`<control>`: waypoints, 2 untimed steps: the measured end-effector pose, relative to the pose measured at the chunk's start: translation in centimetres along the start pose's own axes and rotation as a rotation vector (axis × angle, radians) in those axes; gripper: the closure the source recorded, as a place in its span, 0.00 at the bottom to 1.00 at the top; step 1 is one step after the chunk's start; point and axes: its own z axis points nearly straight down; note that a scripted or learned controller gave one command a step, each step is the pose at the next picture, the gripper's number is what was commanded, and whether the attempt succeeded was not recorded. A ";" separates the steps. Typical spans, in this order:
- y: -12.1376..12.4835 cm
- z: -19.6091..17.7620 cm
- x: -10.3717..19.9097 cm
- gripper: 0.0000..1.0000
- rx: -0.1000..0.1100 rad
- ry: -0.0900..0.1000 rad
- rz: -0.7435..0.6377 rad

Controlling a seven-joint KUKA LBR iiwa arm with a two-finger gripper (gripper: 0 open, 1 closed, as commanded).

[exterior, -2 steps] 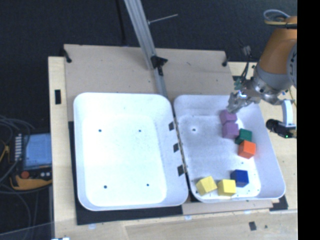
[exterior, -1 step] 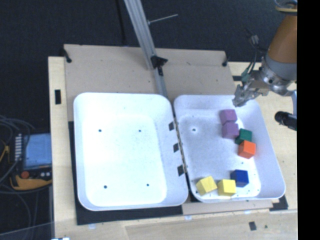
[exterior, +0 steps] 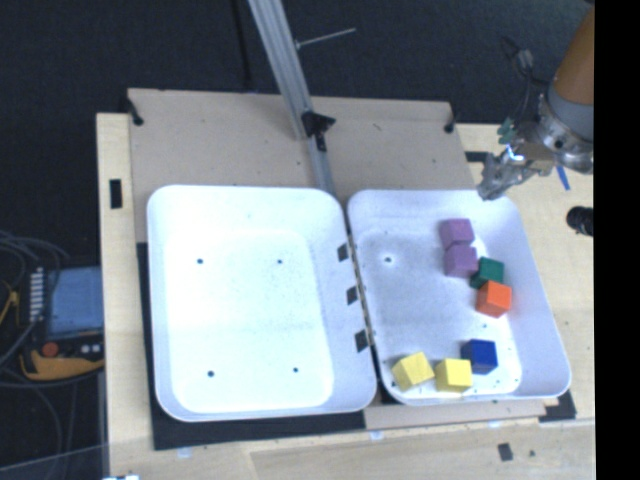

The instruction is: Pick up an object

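**Bench Layout With Tool Above the Right Bin's Far Corner**

Nearest the camera, the tabletop ran as a pale wooden edge along the bottom of the view and carried everything else. Two shallow white bins sat on it side by side, touching along their inner walls. The left bin was the larger in view. The right bin held all seven blocks.

The arm reached in from the right, grey with an orange section above the wrist. A slanted metal rail ran from the top of the view down to the junction between the bins.

The tool hung over the far right corner of the right bin, just outside its rim, well apart from every block. Whether its fingers were apart or together could not be told from this view. Nothing was seen between them.

Block positions in the right bin:

- Two purple blocks touched each other near the far right side.
- A green block sat just beside them, touching an orange block.
- A blue block lay near the front right corner.
- Two yellow blocks lay side by side at the front wall, just beside the blue block.
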 end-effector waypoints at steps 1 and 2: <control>-1.8 1.3 4.5 1.00 0.006 0.003 0.000; -2.3 1.0 9.4 1.00 0.006 0.004 -0.001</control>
